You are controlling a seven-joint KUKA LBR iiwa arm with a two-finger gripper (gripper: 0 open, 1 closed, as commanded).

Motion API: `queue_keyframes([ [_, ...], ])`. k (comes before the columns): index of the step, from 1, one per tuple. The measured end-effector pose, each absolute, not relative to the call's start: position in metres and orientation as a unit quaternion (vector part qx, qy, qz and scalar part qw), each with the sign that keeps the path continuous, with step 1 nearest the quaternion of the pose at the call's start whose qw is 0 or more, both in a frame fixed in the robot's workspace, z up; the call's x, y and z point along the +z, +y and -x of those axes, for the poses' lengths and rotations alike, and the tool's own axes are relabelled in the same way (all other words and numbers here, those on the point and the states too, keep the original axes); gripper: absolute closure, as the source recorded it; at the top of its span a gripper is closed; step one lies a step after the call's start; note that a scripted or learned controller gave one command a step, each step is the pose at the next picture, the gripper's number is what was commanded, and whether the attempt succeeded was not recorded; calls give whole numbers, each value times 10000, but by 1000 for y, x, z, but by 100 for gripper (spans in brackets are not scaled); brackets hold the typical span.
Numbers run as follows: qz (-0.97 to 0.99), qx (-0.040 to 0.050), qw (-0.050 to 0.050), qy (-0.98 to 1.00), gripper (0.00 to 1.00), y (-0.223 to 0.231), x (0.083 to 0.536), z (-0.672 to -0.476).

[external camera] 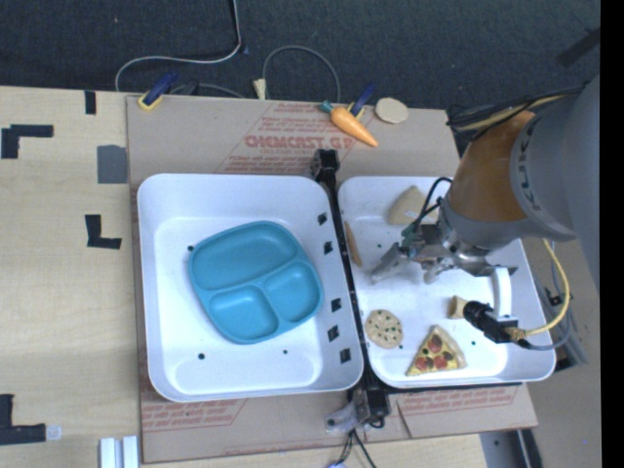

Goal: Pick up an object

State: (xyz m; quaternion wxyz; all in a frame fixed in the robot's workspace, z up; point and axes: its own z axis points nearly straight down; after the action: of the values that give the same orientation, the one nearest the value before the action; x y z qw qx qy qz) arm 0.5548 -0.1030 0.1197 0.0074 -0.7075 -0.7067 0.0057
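Desk [58, 291]: light wood top with black tape marks, a brown cardboard sheet [283, 139] laid over its middle. Two shallow white bins sit side by side on the cardboard.

Arm [546, 174]: grey, orange band above the wrist, reaching in from the right and covering the upper right part of the right bin [531, 364].

Left bin [161, 261]: holds one blue divided plate [255, 281], three compartments, lying flat near the centre, slightly rotated.

Right bin contents, candidates for the pick: pale wedge-shaped piece [406, 206] near the top, toy pizza slice [436, 352] near the front edge, round cookie [384, 329] to its left, small tan chunk [455, 307] just above the pizza slice. A thin brown piece [351, 245] lies against the bin's left wall.

Claw [408, 261]: low over the middle of the right bin, fingers spread apart, nothing seen between them. One finger [385, 263] points left toward the bin wall. Pale wedge just above it, cookie below it, neither touching.

Beyond the bins, on the cardboard's far edge: toy carrot [353, 127] and a small round beige disc [392, 111], near each other. Cables [234, 27] loop across the dark floor behind.
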Motion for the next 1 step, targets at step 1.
queue_keyframes([
  [1, 7076, -2, -27, -7066, 0, -162, 151, -603],
])
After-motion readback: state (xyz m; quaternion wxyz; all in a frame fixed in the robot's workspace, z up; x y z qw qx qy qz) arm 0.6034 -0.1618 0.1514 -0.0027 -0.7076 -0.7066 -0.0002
